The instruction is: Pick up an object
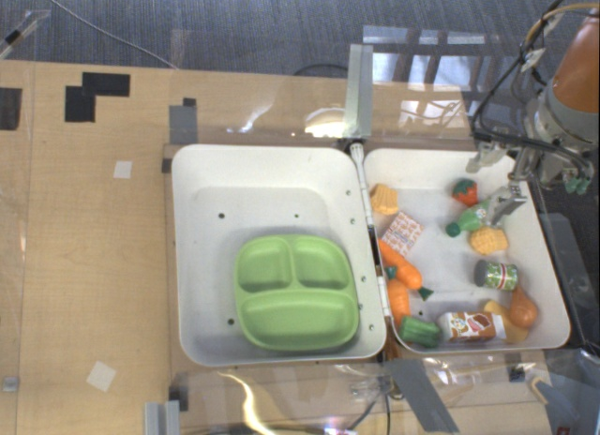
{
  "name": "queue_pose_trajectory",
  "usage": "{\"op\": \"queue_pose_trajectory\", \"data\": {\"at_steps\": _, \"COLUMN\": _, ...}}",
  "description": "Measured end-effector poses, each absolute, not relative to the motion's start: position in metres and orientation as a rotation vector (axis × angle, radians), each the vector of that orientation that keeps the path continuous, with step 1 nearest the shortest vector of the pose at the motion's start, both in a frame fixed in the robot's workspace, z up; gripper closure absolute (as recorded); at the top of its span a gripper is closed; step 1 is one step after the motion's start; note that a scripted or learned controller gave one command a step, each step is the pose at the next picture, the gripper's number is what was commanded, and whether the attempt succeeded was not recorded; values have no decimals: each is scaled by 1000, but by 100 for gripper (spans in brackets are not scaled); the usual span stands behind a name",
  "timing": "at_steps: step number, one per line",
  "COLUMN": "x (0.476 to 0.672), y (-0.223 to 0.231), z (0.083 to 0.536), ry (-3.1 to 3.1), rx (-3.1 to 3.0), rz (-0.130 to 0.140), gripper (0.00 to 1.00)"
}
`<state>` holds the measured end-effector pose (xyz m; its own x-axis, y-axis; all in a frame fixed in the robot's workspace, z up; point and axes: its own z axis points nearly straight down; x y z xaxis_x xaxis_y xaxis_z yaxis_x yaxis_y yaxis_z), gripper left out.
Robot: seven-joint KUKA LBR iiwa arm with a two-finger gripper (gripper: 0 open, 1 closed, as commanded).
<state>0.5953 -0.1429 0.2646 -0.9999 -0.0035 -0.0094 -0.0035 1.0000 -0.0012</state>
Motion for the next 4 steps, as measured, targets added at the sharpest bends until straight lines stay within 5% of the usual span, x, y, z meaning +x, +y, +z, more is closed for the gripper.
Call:
{"op": "queue_pose_trajectory", "data": {"at_steps": 1, "x": 619, "y": -180, "z": 105, "ry": 3144, "rx": 118, "rz": 4, "gripper": 0}}
{"op": "queue_pose_trajectory", "data": {"at_steps": 2, "x": 548, "y": -157, "z": 90, "ry": 3124, "rx": 113, "rz": -4, "gripper": 0}}
{"op": "queue_pose_trajectory", "data": {"at_steps": 3, "x": 553, "y": -156, "z": 105, "ry": 3105, "rx": 101, "rz": -9, "gripper": 100}}
{"op": "queue_pose_trajectory", "data": {"at_steps": 4, "x": 557, "y": -158, "z": 246, "ry": 3118, "rx": -175, "rz": -8, "gripper": 100}}
